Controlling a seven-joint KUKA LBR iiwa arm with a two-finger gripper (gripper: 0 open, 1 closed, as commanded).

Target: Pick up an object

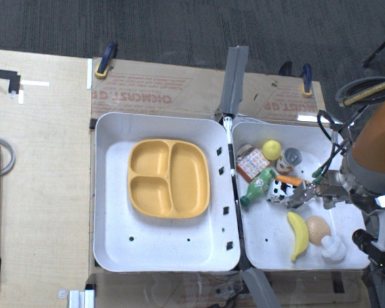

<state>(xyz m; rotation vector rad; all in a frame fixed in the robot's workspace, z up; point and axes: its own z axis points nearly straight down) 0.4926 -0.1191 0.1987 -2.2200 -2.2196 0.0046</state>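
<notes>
- the bench holds two white bins side by side: the left bin [110, 197] and the right bin [264, 250].
- in the left bin lies a yellow plate [170, 179] with three compartments, sitting a little toward the upper middle of the bin floor.
- the right bin holds a small heap of things toward its upper left part and a few more lower down.
- a yellow ball [271, 149] lies near the top of the right bin, with a small jar with a grey lid [289, 159] just beside it on the right.
- a red and white packet [252, 163] lies left of the ball, tilted.
- a green bottle [258, 187] lies on its side below the packet, its neck pointing down and left toward the bin wall.
- a black and white toy cow [280, 190] sits just right of the bottle, and an orange carrot [289, 180] lies across just above it.
- a banana [298, 234] lies lower in the bin, curved, with a tan egg [317, 228] touching or just beside its right side.
- a white crumpled lump [334, 249] sits below and right of the egg.
- the arm enters from the right, its orange band at the frame edge; the gripper [299, 196] is low in the right bin, just right of the cow and above the banana.
- i cannot tell how its tips stand or whether anything is between them.
</notes>
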